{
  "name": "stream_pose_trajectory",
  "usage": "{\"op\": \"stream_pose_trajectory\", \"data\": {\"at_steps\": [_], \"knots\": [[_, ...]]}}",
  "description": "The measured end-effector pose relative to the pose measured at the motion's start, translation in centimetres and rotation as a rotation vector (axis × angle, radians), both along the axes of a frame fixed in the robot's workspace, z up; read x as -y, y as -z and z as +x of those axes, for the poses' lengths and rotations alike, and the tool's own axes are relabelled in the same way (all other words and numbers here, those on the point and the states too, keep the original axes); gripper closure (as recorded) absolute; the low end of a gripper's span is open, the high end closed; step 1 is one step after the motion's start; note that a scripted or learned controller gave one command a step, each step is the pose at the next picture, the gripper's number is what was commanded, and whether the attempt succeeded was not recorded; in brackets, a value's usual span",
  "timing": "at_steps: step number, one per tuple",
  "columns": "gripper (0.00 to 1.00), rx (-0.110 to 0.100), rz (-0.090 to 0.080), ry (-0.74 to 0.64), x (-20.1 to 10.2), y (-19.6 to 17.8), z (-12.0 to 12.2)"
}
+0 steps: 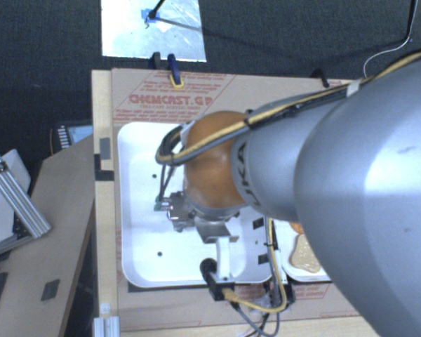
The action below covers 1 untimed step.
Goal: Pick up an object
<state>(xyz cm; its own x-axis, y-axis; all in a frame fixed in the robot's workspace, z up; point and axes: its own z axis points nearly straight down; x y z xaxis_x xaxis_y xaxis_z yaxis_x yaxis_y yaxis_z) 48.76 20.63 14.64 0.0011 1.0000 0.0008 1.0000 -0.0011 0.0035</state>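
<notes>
Much of the right bin (316, 276) is hidden behind the arm (323, 160), leaving a tan object (305, 255), perhaps food-shaped, at its edge; jaw state cannot be told.

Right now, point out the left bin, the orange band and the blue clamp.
left bin (137, 209): camera view, bare floor.
orange band (209, 160): camera view, rounded top.
blue clamp (172, 65): camera view, handle.
</notes>
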Motion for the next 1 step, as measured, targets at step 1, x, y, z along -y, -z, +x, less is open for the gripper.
{"op": "stream_pose_trajectory", "data": {"at_steps": [1], "knots": [[1.0, 0.011, 0.008, -0.008, -3.09, -13.47, 0.09]]}}
